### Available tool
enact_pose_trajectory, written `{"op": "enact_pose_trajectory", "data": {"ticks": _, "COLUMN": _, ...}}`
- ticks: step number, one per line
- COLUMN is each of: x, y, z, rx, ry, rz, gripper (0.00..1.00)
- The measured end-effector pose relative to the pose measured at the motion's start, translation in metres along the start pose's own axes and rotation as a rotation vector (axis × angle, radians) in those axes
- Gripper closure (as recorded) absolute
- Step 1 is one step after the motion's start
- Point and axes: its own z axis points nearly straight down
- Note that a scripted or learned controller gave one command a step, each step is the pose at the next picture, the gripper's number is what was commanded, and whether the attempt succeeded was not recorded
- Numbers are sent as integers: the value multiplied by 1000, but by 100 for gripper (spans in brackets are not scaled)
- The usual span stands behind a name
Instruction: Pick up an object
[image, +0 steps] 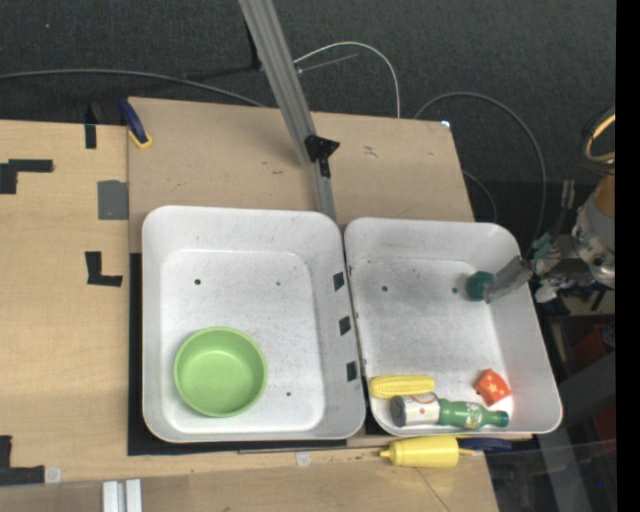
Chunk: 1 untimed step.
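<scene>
Camera view:
Gripper (480, 287): teal-tipped, low over the upper right of the right bin (420, 245); whether it is apart or together, I cannot tell. Nothing visible in its grasp.
Pickable things: yellow corn cob (402, 386), green bottle (450, 412) and small red-orange object (492, 386) cluster along the bin's near wall, probably slid there; well apart from the gripper.
Left bin (240, 225): green bowl (220, 371) in the near left corner.
Yellow mustard bottle (424, 452): outside, just beyond the near rim.
Room: bare floor between gripper and cluster; the near wall crowds the bottle and cob.
</scene>
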Motion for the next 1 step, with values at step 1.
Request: {"op": "enact_pose_trajectory", "data": {"ticks": 1, "x": 0, "y": 0, "z": 0, "rx": 0, "ry": 0, "rz": 0, "gripper": 0}}
